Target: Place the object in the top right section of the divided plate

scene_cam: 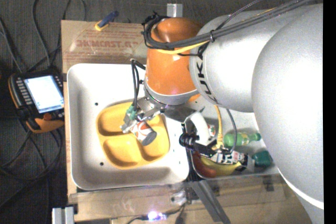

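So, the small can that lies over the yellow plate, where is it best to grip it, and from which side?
Grip the can across its round body, near the middle, coming from above. It lies tilted over the yellow divided plate, its dark end toward the lower right, so fingers should close across the sides, not the ends.

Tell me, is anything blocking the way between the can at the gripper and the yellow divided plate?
Nothing visible does. The can sits at the gripper, right over the yellow divided plate in the left bin, with no other object between them.
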Robot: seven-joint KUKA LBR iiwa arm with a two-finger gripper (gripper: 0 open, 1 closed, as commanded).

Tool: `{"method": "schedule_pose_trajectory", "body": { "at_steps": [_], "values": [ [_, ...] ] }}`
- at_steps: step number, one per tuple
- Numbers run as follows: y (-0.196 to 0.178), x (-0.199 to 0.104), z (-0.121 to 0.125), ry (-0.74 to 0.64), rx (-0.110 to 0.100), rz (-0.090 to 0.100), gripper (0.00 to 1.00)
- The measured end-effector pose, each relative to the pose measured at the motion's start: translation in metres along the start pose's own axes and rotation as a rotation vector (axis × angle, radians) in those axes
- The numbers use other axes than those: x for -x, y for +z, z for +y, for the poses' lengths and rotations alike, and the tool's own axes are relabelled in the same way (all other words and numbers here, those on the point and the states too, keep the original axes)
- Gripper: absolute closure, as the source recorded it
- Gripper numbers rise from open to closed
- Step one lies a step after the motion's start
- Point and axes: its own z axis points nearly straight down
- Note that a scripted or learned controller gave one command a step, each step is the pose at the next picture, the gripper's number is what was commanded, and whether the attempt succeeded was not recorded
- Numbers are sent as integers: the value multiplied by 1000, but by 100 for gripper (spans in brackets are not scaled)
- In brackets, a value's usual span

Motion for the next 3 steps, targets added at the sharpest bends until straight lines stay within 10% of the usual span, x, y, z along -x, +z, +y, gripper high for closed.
{"method": "schedule_pose_trajectory", "body": {
  "at_steps": [1,2,3],
  "values": [
    [-61,41,-38,-32,3,-2,100],
    [-158,80,-14,-22,5,-4,100],
    [-44,-20,-22,-32,0,0,100]
  ]
}}
